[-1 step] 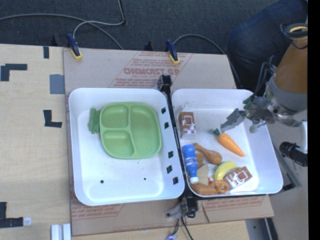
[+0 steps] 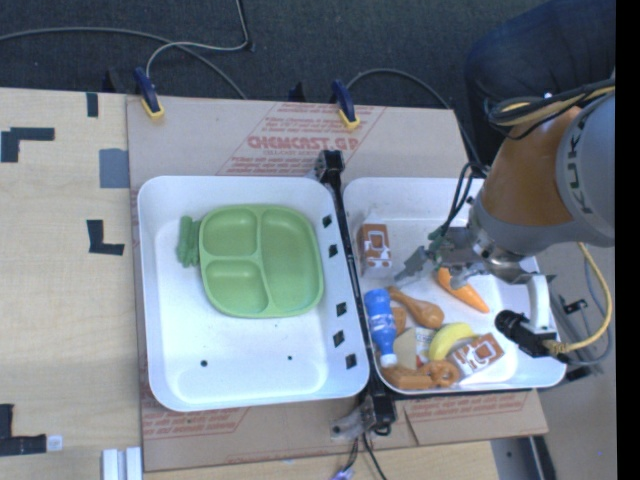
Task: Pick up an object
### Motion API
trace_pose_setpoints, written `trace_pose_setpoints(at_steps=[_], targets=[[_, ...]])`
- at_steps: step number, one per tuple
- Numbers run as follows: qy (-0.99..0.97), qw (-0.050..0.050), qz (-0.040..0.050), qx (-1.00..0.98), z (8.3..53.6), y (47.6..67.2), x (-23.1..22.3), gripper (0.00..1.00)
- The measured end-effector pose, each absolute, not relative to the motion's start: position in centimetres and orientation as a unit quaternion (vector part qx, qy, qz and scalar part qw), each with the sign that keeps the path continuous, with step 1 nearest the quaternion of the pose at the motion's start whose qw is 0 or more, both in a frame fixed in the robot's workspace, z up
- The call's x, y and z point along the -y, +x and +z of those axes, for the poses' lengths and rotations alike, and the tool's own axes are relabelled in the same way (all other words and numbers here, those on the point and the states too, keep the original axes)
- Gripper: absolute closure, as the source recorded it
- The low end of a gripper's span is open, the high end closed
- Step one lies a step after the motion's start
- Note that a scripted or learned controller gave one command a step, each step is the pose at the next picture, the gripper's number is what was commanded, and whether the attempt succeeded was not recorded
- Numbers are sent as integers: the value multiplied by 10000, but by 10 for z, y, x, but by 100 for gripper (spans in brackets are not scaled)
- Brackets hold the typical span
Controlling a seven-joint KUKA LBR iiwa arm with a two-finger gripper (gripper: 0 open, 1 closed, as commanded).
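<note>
Gripper [image 2: 428, 260] low in the right bin [image 2: 420, 190], fingers spread, nothing between them. Carrot [image 2: 463, 292] lies just right of gripper; drumstick [image 2: 418, 308] and blue bottle [image 2: 379, 321] below-left. Toys bunch toward bin's near wall, so I'm reaching down there for a pick.

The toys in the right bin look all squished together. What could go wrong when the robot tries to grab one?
The gripper hangs over the right bin. The blue bottle, the drumstick and the yellow banana lie crowded together, so it might pinch two toys or knock one aside. The carrot sits right under the arm, where it could get bumped.
</note>
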State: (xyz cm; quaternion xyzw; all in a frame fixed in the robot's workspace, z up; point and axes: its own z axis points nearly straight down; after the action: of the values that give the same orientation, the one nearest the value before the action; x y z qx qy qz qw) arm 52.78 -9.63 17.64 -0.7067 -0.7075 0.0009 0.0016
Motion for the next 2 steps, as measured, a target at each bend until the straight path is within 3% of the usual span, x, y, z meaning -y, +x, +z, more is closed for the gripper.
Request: trace_pose_setpoints(at_steps=[1, 2], targets=[[-7070, 7, 1, 7072, 111, 504, 95, 0], [-7071, -3, 6, 7071, 147, 544, 164, 0]])
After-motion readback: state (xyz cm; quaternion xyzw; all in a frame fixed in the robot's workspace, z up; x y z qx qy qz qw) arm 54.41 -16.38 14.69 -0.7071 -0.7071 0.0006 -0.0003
